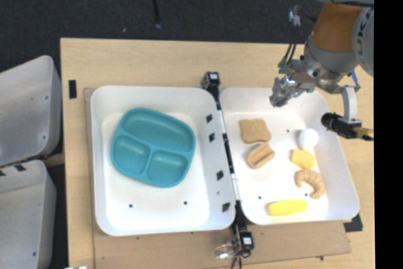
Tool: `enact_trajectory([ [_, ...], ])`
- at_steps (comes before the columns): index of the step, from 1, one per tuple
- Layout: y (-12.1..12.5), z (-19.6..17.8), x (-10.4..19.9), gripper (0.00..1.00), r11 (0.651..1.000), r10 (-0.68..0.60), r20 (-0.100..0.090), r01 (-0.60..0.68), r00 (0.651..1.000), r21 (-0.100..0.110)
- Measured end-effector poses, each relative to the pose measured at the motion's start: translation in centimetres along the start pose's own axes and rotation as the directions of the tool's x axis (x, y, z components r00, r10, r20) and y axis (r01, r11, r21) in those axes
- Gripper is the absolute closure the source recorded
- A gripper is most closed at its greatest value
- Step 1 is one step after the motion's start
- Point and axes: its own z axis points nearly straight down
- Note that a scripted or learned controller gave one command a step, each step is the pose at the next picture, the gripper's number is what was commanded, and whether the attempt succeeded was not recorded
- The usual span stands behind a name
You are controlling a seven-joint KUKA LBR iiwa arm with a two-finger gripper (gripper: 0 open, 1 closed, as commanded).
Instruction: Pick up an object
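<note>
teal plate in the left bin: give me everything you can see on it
The teal plate is a rounded-square divided tray, looks like matte plastic, with three compartments: one long one along the far side, two smaller ones nearer the camera. It lies flat and right side up on the floor of the left bin, roughly centred and turned slightly askew to the bin walls. Its compartments hold nothing. It touches just the bin floor.

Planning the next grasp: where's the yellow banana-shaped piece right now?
In the camera view, the yellow piece lies in the right bin near its front edge, just below the croissant, far from the gripper.
</note>
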Motion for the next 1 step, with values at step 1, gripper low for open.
enact_trajectory([
  [1,1.89,-0.17,4.87,1.00,1.000,0.001,-0.001,-0.001,1.000,0.002],
])
